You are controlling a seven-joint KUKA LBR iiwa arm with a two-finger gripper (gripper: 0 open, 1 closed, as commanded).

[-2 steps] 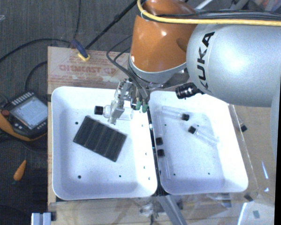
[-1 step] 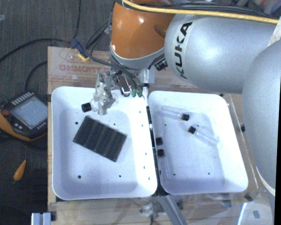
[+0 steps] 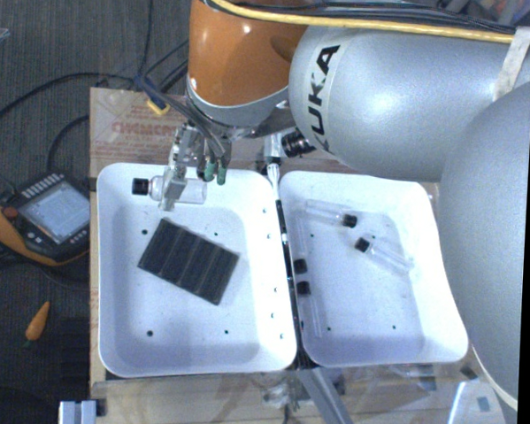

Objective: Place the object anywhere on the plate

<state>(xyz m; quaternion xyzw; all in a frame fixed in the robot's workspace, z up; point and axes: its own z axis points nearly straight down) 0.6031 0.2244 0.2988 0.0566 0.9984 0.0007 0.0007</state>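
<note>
The arm point(image 3: 404, 90) looks like smooth, shiny grey metal, with a glossy orange band point(image 3: 234, 45). Both bins point(image 3: 108, 331) look like smooth white plastic. The dark plate point(image 3: 189, 261) in the left bin is matt and ridged. The clear tubes point(image 3: 370, 239) on the right look like shiny plastic.

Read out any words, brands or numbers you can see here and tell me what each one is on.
"KUKA": black letters on the grey arm casing, partly cut off by its curve.
Reddish print on the board behind the left bin: too blurred to read.
Screen of the handheld pendant on the floor: too small to read.
</note>
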